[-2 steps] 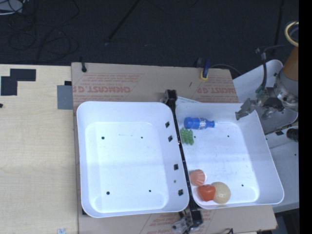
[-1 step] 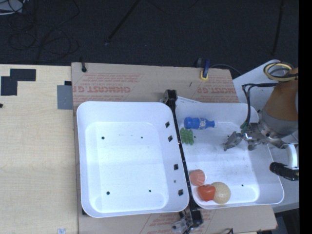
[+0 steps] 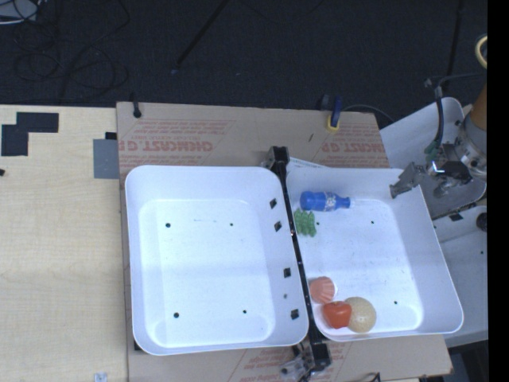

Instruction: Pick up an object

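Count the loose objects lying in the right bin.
5: a blue bottle near the far wall, a green piece just below it, and a pink ball, red ball and yellowish ball clustered at the near-left corner.

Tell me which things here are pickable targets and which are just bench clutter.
Job:
- blue plastic bottle
- green knobbly toy
- pink round ball
- red round fruit
- pale yellow ball
- gripper

Lying about:
- right white bin
- left white bin
- brown cardboard sheet
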